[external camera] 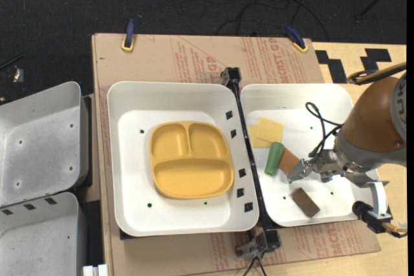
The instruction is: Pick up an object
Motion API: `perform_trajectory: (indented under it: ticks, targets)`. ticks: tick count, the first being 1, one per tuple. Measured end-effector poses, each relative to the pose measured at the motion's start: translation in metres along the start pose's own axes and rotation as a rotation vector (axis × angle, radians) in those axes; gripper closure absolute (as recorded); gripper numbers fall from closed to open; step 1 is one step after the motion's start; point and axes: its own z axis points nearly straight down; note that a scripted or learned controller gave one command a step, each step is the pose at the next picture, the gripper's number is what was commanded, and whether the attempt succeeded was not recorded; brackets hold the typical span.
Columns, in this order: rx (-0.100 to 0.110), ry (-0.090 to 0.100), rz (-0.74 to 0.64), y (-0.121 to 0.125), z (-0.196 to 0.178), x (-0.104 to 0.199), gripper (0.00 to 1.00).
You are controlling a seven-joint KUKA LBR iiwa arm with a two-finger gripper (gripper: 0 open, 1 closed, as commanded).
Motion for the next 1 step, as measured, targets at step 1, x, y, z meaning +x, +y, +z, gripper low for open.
perform_trajectory:
  ticks: [1]
  targets:
    - [-0.004,-0.001,0.002,0.0008,-0.0132,-0.0002,1.00]
